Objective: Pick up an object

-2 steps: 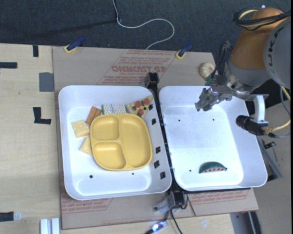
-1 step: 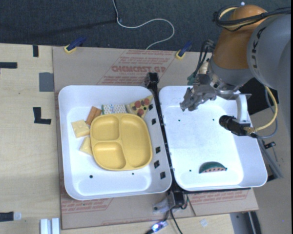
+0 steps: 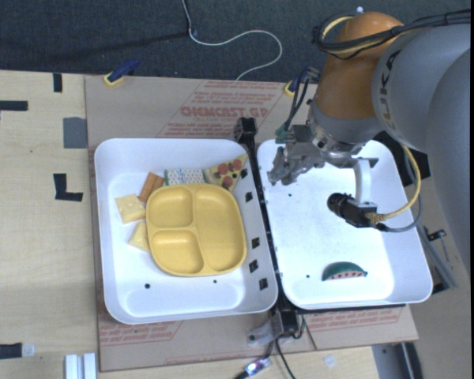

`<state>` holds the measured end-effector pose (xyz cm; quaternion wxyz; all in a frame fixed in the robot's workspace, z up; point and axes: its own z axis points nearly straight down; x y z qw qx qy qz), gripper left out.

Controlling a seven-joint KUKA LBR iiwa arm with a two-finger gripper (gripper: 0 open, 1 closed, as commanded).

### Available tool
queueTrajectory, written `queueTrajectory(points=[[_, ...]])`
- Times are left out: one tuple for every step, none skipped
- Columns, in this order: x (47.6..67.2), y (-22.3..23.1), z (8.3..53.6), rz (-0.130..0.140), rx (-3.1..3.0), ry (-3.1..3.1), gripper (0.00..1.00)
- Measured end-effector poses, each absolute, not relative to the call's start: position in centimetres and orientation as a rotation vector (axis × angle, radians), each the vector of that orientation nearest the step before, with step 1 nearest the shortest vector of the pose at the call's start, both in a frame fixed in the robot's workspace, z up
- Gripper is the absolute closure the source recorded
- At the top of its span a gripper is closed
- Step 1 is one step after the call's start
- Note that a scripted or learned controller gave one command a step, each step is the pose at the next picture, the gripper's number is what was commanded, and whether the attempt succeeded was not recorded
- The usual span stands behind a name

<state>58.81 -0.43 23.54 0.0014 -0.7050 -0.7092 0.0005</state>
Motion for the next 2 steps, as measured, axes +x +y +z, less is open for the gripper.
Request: queueTrajectory(points=[[57.9, 1.6, 22.7, 0.004, -2.217, -2.223, 1.0], [58.8, 1.4, 21.3, 0.005, -2.22, -2.222, 1.0]])
